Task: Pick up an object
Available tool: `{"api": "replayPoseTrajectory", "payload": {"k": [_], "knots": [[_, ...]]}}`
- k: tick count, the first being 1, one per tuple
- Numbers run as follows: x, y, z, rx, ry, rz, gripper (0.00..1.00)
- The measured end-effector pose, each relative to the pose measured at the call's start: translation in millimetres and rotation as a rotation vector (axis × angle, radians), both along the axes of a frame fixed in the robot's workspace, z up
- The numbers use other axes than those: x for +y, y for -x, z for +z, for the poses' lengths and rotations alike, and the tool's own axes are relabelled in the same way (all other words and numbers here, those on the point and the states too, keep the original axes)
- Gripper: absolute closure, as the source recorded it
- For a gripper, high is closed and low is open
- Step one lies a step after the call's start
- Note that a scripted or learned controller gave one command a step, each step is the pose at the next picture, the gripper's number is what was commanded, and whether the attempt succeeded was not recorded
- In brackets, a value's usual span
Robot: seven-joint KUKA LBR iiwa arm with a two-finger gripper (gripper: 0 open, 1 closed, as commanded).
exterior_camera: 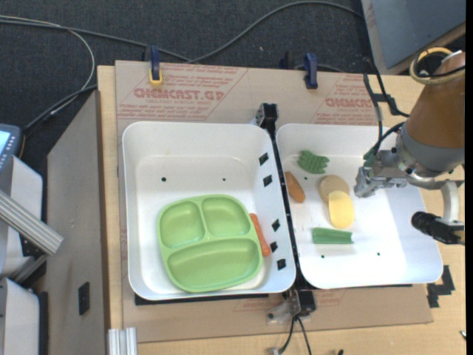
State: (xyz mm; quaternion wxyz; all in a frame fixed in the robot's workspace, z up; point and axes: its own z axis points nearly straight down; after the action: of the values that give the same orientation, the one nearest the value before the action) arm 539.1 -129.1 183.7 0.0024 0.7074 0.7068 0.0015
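While the arm [436, 117] leans over the right bin [384, 261], its claw [367, 182] state is unclear.

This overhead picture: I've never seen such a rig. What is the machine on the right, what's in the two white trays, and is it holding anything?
One fixed camera looks down at a slant. The arm, grey with an orange band, reaches in from the right; its gripper hangs over the right bin, nothing visibly held. That bin holds toy food: a green leafy piece, an orange-brown piece, a tan piece, a yellow piece and a green pod. The left bin holds a green divided plate with an orange stick beside it.
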Motion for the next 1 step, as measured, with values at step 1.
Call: {"api": "replayPoseTrajectory", "payload": {"k": [1], "knots": [[-2.5,0.2,43.2,0.002,-0.001,0.002,1.00]]}}
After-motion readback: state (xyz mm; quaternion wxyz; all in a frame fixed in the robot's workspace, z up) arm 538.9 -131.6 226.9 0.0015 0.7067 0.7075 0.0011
